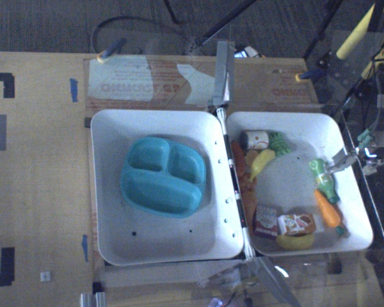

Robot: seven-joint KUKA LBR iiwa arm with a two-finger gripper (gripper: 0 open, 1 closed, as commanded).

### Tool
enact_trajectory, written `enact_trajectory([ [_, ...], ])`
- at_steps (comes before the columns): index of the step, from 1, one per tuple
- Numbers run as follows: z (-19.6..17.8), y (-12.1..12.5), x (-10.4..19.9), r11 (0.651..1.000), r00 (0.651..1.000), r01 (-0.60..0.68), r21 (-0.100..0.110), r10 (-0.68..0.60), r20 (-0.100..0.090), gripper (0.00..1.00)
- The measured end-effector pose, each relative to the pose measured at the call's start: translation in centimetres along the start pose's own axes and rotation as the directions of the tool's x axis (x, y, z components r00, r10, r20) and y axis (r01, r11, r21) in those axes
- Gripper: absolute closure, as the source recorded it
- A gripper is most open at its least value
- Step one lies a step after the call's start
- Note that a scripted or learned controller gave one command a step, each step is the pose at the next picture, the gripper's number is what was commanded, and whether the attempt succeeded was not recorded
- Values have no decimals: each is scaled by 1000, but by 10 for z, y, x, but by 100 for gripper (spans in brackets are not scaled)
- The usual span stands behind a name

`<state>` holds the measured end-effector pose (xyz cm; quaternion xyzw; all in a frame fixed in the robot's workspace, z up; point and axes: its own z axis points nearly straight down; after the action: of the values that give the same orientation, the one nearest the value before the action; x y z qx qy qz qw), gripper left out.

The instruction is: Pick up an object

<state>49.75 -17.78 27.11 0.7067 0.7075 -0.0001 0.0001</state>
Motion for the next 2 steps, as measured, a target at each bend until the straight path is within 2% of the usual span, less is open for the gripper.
enact_trajectory([
  [1,125,7,-2,989,989,-146,2,146,-1,0],
  [2,184,-17,36,1000,1000,-8,-5,8,1,0],
])
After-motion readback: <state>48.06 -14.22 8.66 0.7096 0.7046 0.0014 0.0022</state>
